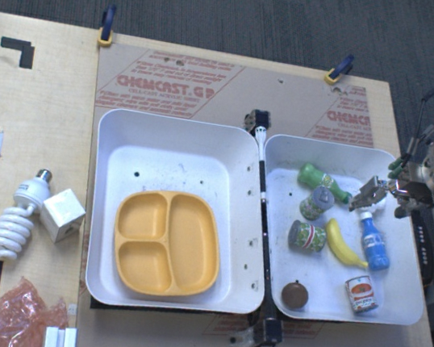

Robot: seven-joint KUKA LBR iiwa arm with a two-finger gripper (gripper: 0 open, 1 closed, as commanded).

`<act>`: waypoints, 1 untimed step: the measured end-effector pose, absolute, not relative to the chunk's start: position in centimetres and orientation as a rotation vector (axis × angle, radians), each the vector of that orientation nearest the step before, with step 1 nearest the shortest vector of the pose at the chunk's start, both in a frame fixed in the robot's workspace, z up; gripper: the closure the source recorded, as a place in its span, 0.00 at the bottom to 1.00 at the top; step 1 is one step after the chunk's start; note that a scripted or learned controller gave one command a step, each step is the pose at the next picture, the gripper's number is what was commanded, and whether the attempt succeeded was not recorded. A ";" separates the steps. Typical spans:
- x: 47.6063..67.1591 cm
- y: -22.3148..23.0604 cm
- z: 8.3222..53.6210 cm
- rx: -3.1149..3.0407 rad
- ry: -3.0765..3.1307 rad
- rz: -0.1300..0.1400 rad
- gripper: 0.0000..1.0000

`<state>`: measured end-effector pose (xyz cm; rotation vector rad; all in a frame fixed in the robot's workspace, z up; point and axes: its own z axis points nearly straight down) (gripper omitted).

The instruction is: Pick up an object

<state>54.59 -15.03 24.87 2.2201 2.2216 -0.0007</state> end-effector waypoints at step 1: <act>56.4 -12.1 9.2 2.222 2.221 -0.001 0.00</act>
